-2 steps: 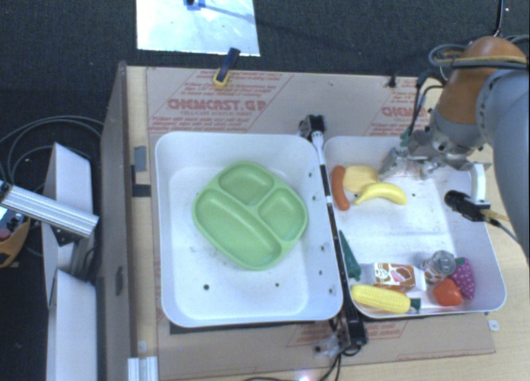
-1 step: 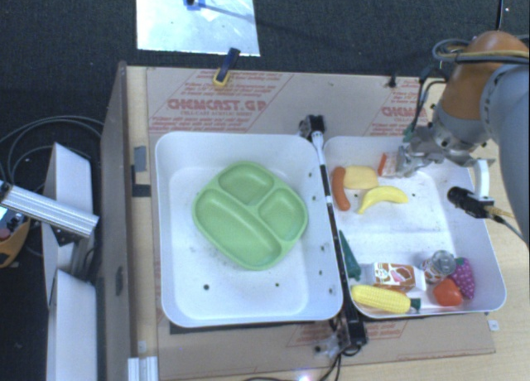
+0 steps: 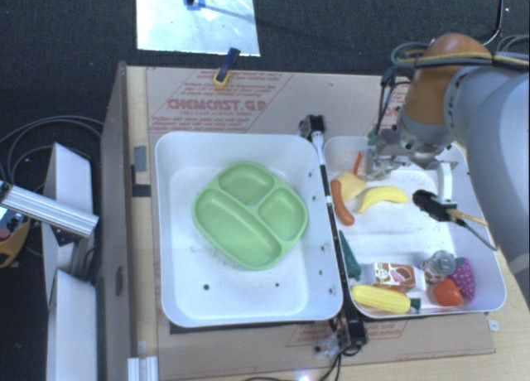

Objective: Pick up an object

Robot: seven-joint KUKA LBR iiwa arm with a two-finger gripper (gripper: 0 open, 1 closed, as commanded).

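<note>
The right white bin (image 3: 489, 288) holds several toy foods. A yellow banana (image 3: 383, 197) lies near its far end, beside a yellow wedge (image 3: 351, 185) and an orange-red sausage shape (image 3: 342, 204). My gripper (image 3: 376, 164) hangs low over the bin's far left corner, just above the banana and the wedge. A thin orange-red piece (image 3: 358, 162) sits right next to it on the left. I see nothing clearly held.
At the right bin's near end lie a corn cob (image 3: 381, 297), a small carton (image 3: 396, 275), a tomato (image 3: 448, 291), purple grapes (image 3: 463, 276) and a small jar (image 3: 439, 263). The left bin (image 3: 178, 288) holds a green divided plate (image 3: 248, 214).
</note>
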